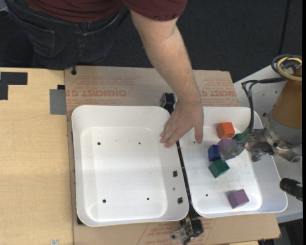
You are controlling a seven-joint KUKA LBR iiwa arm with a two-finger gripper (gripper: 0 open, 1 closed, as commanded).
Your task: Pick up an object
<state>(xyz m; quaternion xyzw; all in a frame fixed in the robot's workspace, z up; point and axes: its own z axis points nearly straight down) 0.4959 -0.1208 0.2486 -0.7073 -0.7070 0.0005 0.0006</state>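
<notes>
Overhead slanted view of a wooden bench [25, 177] holding two shallow white plastic bins side by side on a sheet of brown printed cardboard [117, 88]. The left bin [86, 188] is the larger in the picture, its floor marked with a few small dark dots. The right bin [255, 205] holds several small coloured blocks.

A person in a dark red shirt and dark jeans stands at the far side. Their bare forearm reaches down across the cardboard, and the person's hand [182, 126] rests fingers-down over the divide where the two bins meet, fingertips touching or just above the bin floors.

The grey robot arm with its orange band [290, 103] comes in from the right edge. Its two-finger gripper [240, 143] sits low inside the right bin, right beside a cluster of blocks. Whether the claw is open or closed cannot be told, as its tips are lost among the blocks.

In that cluster, an orange cube [225, 130] lies farthest from the viewer, a pale purple block [226, 147] sits just near of it against the gripper, a dark blue cube [214, 153] touches the purple one on its left, and a green cube [219, 168] lies nearer still. A second purple cube [237, 198] sits well apart, toward the near edge of the right bin.
</notes>
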